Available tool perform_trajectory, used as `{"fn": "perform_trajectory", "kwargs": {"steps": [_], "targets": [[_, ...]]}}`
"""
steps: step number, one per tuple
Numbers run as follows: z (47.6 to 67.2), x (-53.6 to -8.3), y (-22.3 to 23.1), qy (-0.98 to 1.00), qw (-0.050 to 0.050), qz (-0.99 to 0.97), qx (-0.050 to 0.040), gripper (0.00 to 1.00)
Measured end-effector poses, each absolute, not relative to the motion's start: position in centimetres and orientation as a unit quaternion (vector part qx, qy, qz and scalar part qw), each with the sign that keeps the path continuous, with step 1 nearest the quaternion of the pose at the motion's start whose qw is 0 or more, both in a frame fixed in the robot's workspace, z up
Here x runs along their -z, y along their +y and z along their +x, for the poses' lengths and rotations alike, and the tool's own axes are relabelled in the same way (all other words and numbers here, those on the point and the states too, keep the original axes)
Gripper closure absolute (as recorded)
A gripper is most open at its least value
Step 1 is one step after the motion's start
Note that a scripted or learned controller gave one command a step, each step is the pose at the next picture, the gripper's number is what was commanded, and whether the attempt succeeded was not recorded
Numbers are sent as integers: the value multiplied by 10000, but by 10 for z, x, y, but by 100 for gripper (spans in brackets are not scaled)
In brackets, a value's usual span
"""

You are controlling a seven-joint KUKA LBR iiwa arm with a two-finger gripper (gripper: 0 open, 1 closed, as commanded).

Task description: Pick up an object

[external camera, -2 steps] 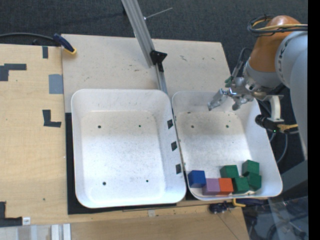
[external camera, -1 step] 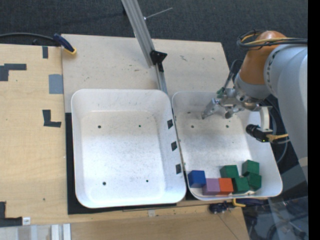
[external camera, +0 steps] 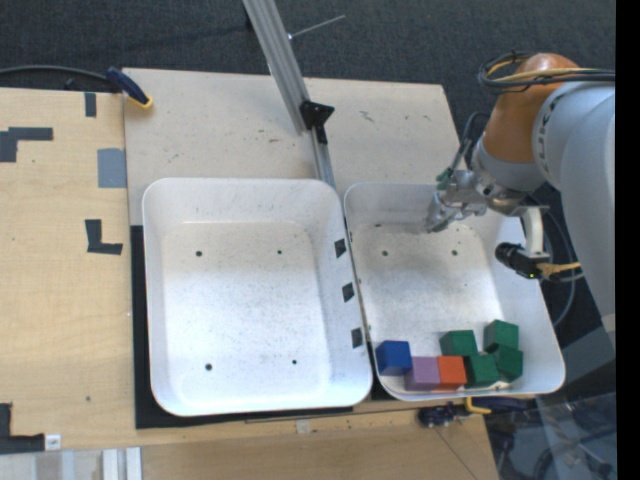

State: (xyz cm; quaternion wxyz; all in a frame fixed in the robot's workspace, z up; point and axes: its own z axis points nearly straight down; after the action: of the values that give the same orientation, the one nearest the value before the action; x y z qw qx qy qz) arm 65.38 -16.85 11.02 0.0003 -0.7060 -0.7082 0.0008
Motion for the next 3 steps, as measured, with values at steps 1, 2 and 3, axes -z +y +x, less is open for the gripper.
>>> {"fn": "perform_trajectory", "kwargs": {"steps": [1, 2, 3], "targets": [[650, -164, -176, -7076, -21, -7066, 11, 100], [658, -212, -170, -7081, -22, -7061, 15, 100], [659, -265, -170, -7078, -22, -7064, 14, 100]]}}
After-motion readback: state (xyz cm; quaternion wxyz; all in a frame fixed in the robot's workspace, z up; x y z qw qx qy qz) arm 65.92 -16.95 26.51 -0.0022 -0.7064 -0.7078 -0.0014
